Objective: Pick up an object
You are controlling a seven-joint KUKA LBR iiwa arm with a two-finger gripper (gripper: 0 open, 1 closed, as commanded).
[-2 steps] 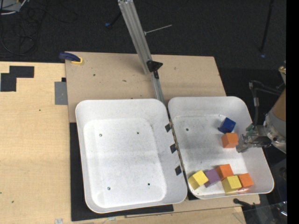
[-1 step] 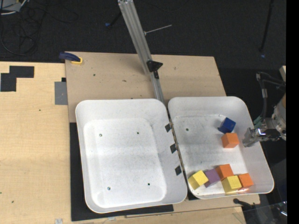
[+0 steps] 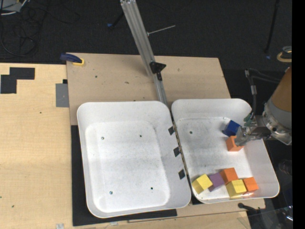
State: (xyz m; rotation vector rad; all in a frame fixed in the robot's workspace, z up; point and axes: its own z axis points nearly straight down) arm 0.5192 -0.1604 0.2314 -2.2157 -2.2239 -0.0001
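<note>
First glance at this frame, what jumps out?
The gripper reaches in from the right, low over an orange block in the right bin, with a blue block just behind it. A bright cluster sits at that bin's near edge: two yellow blocks, a purple block and two more orange ones. A metal rail slants up from between the bins.

Grey arm (image 3: 279, 120) — orange band, seemingly metallic wrist.

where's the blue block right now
In the camera view the blue block sits in the right bin, toward its right side, just above an orange block and beside the end effector, well apart from the block cluster at the bin's bottom edge.
</note>
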